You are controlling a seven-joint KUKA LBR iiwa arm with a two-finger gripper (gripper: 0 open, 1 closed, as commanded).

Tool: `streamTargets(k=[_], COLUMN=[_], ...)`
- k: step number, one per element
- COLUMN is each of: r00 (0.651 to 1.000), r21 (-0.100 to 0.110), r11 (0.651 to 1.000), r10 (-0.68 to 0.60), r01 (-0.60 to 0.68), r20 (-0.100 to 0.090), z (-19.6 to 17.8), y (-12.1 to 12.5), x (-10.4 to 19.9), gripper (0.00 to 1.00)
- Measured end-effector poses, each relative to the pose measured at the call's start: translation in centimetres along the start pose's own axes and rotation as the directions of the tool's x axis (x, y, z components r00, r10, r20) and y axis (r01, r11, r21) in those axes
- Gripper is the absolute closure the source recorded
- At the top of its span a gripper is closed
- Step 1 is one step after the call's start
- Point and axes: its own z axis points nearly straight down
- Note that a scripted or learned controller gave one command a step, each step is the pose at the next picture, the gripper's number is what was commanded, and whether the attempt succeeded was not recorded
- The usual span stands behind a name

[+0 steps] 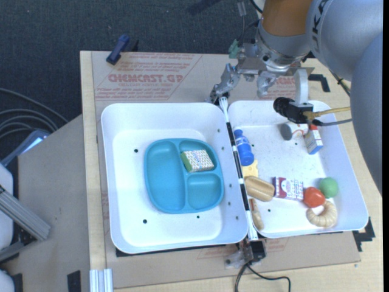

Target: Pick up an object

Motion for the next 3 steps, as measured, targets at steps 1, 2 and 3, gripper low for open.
streamTargets(k=[1,2,3], r00=[1.000,1.000,1.000], r21=[0.003,0.005,0.001], r11=[1.000,1.000,1.000], r10=[0.003,0.003,0.001], r01=[-0.003,-0.003,-0.001], r20=[0.001,0.000,0.000], z=[8.4,17.0,18.3], y=[-5.0,-4.3,0.9], x=[-5.6,-13.7,-12.5], gripper=[0.00,0.00,0.00])
